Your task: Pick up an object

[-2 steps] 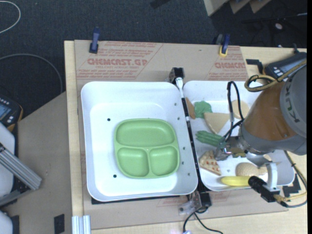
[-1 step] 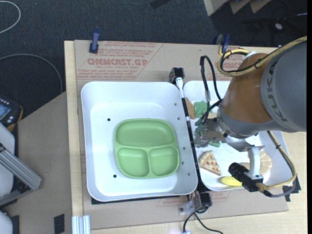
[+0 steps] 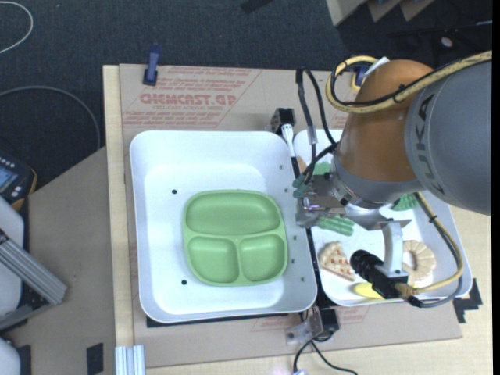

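arm [image 3: 391, 131] above right bin [image 3: 334, 290] | jaws: cannot tell, apart or together | green pod [image 3: 337, 226] at wrist's edge, long axis left-right, slightly tilted

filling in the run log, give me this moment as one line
arm over right bin | right bin: waffle, ring, green pod | left bin: green plate | pick not confirmed

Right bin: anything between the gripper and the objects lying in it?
Nothing visible. The gripper sits at the right bin's left edge, the green piece right beside it, the waffle-like piece nearer the camera. The arm hides part of that bin.
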`<state>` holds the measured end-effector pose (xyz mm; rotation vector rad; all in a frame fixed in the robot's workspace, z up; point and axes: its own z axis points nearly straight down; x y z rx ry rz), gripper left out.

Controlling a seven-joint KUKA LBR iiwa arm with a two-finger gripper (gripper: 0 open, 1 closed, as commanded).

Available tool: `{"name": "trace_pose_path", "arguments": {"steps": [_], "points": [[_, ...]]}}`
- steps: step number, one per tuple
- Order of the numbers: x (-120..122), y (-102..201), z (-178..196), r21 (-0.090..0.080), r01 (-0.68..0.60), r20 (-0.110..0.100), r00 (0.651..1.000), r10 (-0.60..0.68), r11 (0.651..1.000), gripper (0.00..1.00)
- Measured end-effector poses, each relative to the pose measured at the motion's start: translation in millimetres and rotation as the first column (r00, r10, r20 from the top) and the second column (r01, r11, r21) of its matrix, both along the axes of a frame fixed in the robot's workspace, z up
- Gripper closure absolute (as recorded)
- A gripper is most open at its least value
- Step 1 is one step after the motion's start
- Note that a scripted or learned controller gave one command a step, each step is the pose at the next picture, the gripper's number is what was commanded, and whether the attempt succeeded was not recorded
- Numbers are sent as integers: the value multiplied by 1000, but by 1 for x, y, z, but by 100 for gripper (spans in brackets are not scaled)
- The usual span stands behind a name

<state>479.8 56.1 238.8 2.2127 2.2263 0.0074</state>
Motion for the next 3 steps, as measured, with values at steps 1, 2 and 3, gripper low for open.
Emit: {"name": "trace_pose_path", "arguments": {"steps": [1, 2, 3], "points": [[1, -13, 127, 1, 4, 10, 1000, -4, 1000, 100], [-2, -4, 13, -2, 7, -16, 1000, -7, 1000, 100], [1, 33, 156, 4, -1, 12, 1000, 1, 1000, 100]]}}
